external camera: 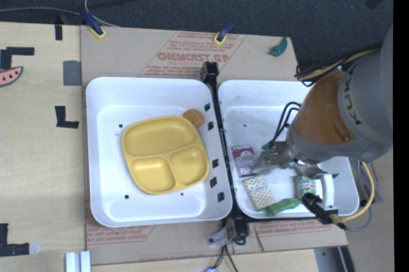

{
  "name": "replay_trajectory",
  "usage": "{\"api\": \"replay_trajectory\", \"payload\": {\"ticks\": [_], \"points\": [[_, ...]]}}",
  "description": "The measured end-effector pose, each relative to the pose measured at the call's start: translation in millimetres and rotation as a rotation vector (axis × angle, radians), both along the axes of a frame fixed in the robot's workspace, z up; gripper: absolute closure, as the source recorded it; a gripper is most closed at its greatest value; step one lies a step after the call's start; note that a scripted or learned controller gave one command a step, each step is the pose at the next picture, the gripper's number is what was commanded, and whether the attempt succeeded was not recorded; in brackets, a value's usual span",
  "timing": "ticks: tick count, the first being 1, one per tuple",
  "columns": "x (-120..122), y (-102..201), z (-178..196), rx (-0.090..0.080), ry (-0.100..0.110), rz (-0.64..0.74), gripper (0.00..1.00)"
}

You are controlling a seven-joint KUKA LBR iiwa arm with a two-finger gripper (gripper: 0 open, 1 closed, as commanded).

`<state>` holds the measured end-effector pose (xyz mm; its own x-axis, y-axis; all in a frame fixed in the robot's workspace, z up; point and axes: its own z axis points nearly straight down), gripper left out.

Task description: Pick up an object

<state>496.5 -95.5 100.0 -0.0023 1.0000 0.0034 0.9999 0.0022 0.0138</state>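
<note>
red/white packet point(243, 159): lying flat in the right bin point(255, 105), near the divider, just left of my gripper point(265, 159). looks like it's touching or right at my fingertips, can't tell which tbh
checkered packet point(257, 191): in front of the red one, nearer the front wall of the same bin, tilted a bit. below-left of my gripper, apart from it
green thing point(281, 205): long, skinny, lying along the front edge, just beside the checkered packet on its right
small bottle w/ green label point(305, 188): on its side near the front right, under my wrist area
my gripper: down inside the right bin, pointing left toward the red/white packet. Open or closed? can't tell, too dark & blurry there. nothing visibly between the fingers
my arm point(348, 111): coming in from the right, orange band over the bin's right half
left bin point(102, 136): yellow divided tray point(165, 152) in the middle, small brown round thing point(194, 117) touching its back right corner
bench: cardboard sheet point(185, 57) under both bins, 2 yellow clips point(223, 35) on its back edge
</note>
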Motion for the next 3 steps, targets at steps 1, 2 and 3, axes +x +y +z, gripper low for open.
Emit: {"api": "replay_trajectory", "payload": {"ticks": [1,2,3], "points": [[-1,0,-1,0.0,0.003,0.0,0.0],[47,-3,-12,0.0,0.01,0.0,0.0],[50,-2,0,0.001,0.002,0.0,1.0]]}}
